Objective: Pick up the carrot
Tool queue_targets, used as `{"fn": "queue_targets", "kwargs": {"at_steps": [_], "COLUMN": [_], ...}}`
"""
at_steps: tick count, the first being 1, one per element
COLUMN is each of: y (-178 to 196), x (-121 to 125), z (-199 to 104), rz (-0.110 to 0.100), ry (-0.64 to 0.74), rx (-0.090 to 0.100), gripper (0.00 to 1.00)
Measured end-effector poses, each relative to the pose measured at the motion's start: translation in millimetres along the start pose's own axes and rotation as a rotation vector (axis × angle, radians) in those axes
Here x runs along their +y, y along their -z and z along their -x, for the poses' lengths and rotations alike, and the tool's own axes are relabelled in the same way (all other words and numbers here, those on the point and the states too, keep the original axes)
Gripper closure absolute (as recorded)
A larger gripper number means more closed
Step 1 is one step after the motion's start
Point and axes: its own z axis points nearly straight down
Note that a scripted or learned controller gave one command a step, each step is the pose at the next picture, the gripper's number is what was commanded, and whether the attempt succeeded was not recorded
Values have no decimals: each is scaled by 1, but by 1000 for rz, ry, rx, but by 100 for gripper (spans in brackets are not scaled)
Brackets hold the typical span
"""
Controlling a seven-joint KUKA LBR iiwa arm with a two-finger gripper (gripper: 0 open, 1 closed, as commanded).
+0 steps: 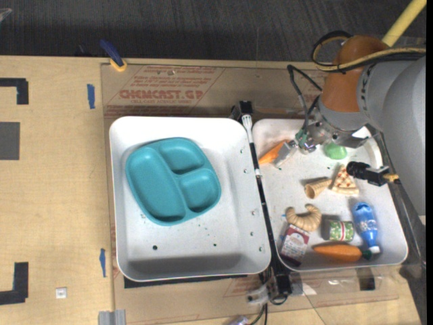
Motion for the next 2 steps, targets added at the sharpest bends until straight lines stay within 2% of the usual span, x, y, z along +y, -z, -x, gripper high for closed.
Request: {"fn": "queue_targets", "kwargs": {"at_steps": [1, 2], "y": [0, 0], "x": [6, -6], "z": [0, 34], "rz": [-20, -19], "ry": [-240, -374], "rx": [9, 25], "gripper": [0, 0]}}
